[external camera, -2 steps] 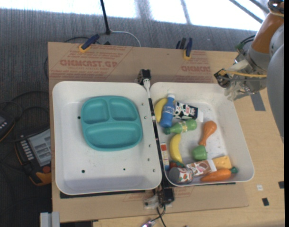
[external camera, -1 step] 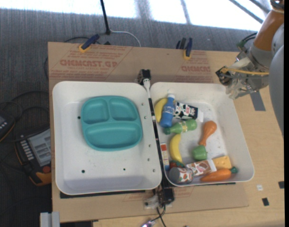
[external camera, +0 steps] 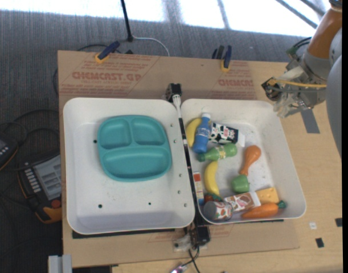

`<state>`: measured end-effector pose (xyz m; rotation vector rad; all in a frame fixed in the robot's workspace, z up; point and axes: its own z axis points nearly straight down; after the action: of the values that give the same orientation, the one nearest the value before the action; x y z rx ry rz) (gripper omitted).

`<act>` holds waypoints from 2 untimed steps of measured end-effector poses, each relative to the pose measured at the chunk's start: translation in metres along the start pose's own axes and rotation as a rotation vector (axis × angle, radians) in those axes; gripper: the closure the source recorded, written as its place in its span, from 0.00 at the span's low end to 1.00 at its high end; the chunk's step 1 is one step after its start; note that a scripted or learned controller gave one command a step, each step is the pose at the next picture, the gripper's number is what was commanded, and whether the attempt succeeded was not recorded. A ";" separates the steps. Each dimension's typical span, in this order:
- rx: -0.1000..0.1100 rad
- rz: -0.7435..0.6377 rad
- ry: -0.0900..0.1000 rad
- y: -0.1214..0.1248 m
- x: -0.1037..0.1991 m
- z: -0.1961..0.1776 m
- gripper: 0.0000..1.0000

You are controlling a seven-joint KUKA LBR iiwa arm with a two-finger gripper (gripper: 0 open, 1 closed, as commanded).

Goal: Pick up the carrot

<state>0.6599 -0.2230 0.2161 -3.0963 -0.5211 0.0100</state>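
The carrot (external camera: 261, 211), orange with a small green tip at its right end, lies along the front wall of the right bin (external camera: 287, 152), beside a yellow cheese wedge (external camera: 269, 195). My gripper (external camera: 283, 95) hangs outside the bin, above its far right corner and well away from the carrot. Nothing is visibly held in it.
The right bin also holds an orange drumstick (external camera: 250, 158), a green pepper (external camera: 240, 183), two bananas (external camera: 211, 178), a blue bottle (external camera: 202, 133), a cow-print carton (external camera: 225, 133) and a printed packet (external camera: 235, 203). A teal divided plate (external camera: 134, 147) sits in the left bin (external camera: 82, 209).
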 end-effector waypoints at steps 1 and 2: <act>0.001 -0.001 -0.001 0.000 0.000 -0.009 1.00; 0.003 -0.002 -0.002 -0.001 0.000 -0.019 1.00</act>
<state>0.6599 -0.2223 0.2349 -3.0937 -0.5235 0.0135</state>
